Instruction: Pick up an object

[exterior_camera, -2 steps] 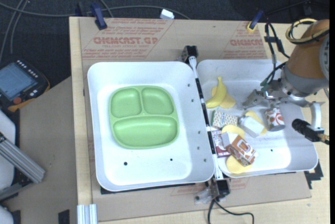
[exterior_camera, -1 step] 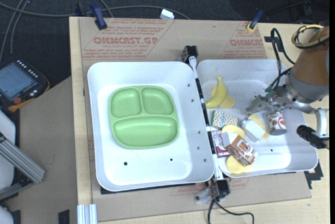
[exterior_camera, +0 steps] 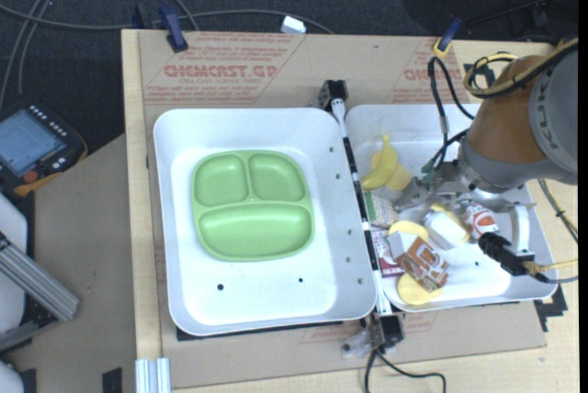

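Observation:
The right bin (exterior_camera: 404,121) holds a pile of small items: a yellow banana (exterior_camera: 384,167), a brown and white packet (exterior_camera: 423,261), a pale yellow round piece (exterior_camera: 413,290), a white cylinder (exterior_camera: 447,230) and a red and white item (exterior_camera: 480,221). My gripper (exterior_camera: 437,189) hangs low over the middle of this bin, just right of the banana and above the white cylinder. The grey arm with its orange band (exterior_camera: 501,129) comes in from the right and covers the wrist. I see nothing held between the fingers.
The left bin (exterior_camera: 175,198) carries a green divided plate (exterior_camera: 253,204). Black clips (exterior_camera: 333,94) join the bins along the middle seam. Cables (exterior_camera: 478,74) run over the right bin's far corner. A handheld controller (exterior_camera: 32,148) lies off the bench at left.

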Controlling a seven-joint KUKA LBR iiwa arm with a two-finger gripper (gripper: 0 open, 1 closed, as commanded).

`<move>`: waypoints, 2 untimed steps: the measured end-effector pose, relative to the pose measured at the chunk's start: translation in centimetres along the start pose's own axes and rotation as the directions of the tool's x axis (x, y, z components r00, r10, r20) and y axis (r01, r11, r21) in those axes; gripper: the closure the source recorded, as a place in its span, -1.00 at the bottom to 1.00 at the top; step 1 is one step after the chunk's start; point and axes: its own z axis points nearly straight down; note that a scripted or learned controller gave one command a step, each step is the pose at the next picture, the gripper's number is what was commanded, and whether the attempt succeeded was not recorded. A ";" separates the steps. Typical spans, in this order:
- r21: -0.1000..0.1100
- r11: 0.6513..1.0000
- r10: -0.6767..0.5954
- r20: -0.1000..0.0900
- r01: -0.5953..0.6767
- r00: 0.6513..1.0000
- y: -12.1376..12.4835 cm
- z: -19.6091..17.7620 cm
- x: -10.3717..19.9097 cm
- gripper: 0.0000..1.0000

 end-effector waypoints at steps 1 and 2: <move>-0.002 1.000 0.001 0.001 -0.001 1.000 0.1 -1.0 0.0 1.00; -0.002 1.000 0.002 0.002 -0.002 1.000 0.0 -1.0 -0.1 -1.00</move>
